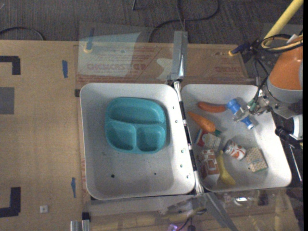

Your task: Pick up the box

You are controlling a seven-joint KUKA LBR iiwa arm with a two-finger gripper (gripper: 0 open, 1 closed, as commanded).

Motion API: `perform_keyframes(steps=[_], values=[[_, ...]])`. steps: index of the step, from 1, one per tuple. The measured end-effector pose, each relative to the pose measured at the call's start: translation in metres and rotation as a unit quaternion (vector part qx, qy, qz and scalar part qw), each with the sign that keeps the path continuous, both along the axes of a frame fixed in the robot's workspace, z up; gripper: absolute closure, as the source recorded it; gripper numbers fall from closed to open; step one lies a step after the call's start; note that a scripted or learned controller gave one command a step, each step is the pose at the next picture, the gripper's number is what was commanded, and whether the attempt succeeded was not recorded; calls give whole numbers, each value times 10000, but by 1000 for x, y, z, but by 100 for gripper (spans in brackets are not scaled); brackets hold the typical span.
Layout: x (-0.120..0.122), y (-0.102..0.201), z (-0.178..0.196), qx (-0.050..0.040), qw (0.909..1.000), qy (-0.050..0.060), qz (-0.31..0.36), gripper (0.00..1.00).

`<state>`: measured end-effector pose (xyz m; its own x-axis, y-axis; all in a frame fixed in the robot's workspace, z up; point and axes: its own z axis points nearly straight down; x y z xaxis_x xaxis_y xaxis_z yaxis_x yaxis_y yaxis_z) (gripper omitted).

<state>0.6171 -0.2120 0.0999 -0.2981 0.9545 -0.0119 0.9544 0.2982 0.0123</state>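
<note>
Where it lies in the right bin (284, 177), box (209, 164) red-and-white, flat, beside banana (224, 170)

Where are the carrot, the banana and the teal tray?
carrot (202, 121), camera view, middle of its orange body.
banana (224, 171), camera view, middle of the yellow fruit.
teal tray (136, 111), camera view, floor of its large compartment.

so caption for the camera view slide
Claw over the right bin of toy food; box lies by its left wall.
</note>
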Motion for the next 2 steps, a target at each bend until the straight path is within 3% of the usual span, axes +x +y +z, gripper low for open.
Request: perform_keyframes(steps=[1, 2], values=[[50, 38, 138, 21, 9992, 40, 406, 100], [20, 68, 129, 16, 9796, 63, 2010, 100]])
